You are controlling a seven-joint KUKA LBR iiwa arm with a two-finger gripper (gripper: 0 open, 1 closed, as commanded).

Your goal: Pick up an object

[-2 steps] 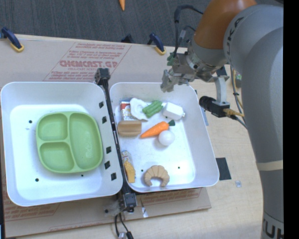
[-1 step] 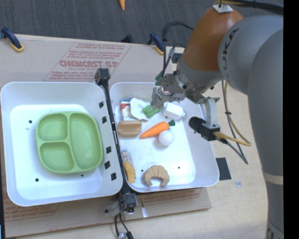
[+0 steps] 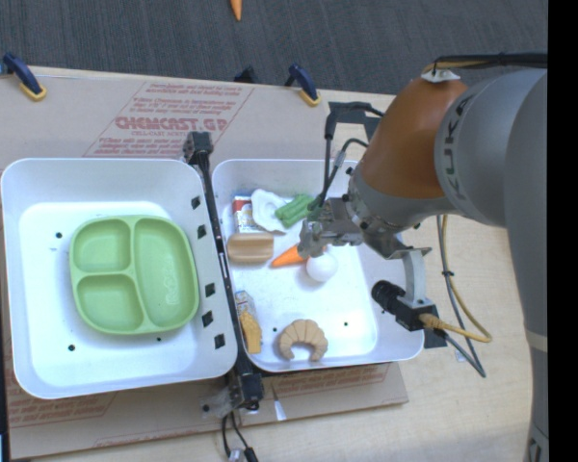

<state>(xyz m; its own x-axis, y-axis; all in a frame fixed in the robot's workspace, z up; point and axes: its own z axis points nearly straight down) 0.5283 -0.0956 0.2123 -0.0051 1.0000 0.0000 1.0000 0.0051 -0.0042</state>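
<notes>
- Best done by lowering straight onto a single item, clear of the neighbours crowding the right bin (image 3: 395,349).
- Tool (image 3: 318,241) low over the bin's middle; cannot tell its state.
- White egg (image 3: 319,269) just below the tool, toy carrot (image 3: 287,256) just left, both touching or nearly so.

right bin (image 3: 361,340) centre: open | croissant (image 3: 303,341) near front wall
</notes>
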